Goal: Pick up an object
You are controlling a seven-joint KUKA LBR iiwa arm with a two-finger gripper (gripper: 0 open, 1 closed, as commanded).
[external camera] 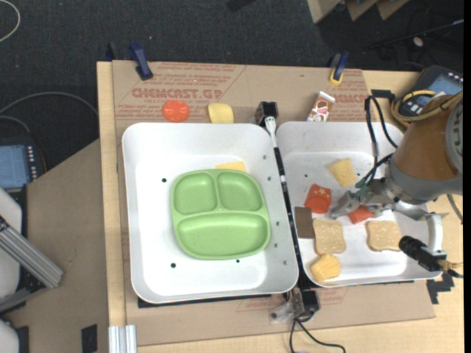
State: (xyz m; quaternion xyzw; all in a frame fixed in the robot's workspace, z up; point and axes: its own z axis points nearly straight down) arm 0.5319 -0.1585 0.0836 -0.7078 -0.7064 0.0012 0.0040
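Camera view from above: a small red block (359, 215) lies on the floor of the right-hand white bin (294, 142), and the gripper (352, 206) is down at it, its grey fingers reaching in from the right. Whether the block sits between the fingers, or whether they are apart or together, cannot be told from this angle.

Taking that red block as the landmark: just to its left lies a larger red piece (318, 198), and above that, toward the bin's back wall, a pale yellow wedge (342, 172). Just below and to the left of the block rests a slice of toast (329, 235), with a round yellow piece (326, 268) beneath it near the bin's front wall. A second toast slice (383, 234) lies just to the block's lower right. A dark brown strip (302, 221) lies farther left, against the bin's left wall.

Well to the left, the other white bin (143, 197) holds a green divided plate (219, 213), with a yellow piece (232, 166) peeking out behind it.

The arm (427, 153) rises from the block toward the right edge.
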